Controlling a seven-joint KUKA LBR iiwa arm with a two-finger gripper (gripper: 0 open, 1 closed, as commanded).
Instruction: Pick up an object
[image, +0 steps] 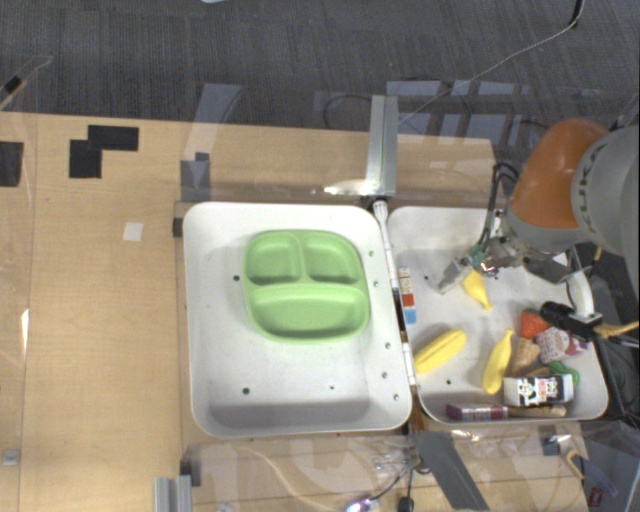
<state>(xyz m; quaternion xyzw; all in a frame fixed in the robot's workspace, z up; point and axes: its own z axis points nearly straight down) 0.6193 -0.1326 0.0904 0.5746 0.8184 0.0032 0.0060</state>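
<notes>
Arm: the grey arm (610, 190) with the orange band (550, 185) is seen at the right side, bent down over the far part of the right bin.
Gripper: the gripper (468, 268) is lowered into the right bin (430, 230), near its far middle. One grey finger (452, 272) is seen stretched to the left; whether the pincer is wide or narrow cannot be told, and nothing can be seen held in it.
Small yellow piece: a small yellow piece (477, 290) is found just beside the gripper, on its near side, lying on the bin floor. If they touch cannot be told.
Other yellow things: a banana-shaped thing (440, 351) is placed at the left near part of the right bin, and a second one (497, 362) lies to its right, apart from it.
Right corner: a pile of small mixed objects (548, 345) is gathered at the near right, with a bottle (540, 390) lying flat and a dark marker (490, 410) along the near wall.
Left bin: a green divided plate (304, 283) is set in the middle of the left bin (215, 330).
</notes>
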